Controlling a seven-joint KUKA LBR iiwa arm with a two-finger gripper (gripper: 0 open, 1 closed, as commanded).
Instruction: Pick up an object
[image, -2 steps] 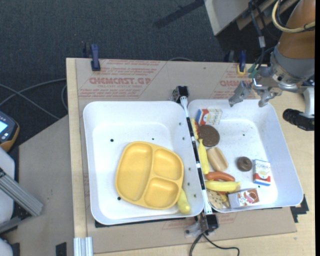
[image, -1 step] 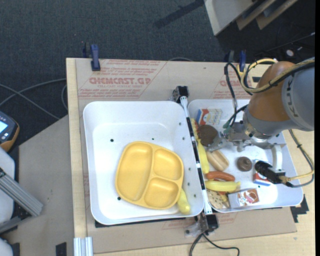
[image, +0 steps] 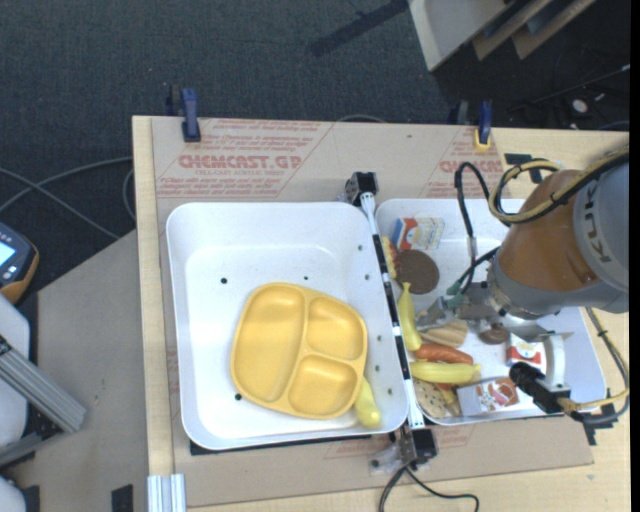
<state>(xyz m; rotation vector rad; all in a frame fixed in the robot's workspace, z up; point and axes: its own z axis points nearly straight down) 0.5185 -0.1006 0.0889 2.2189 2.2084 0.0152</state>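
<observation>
The end effector reaches down into the right bin, hidden under the grey and orange arm, so whether it is open or holding anything cannot be told. On the worktop, the left bin holds a yellow divided tray. At the right bin's 9 o'clock side lie a brown disc, a yellow banana and an orange carrot.

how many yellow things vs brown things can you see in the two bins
Yellow: 4, namely divided tray, small piece beside it, banana, thin piece at the bin wall.
Brown: 1, a round disc.
Total: 5. The arm may hide more.
</observation>
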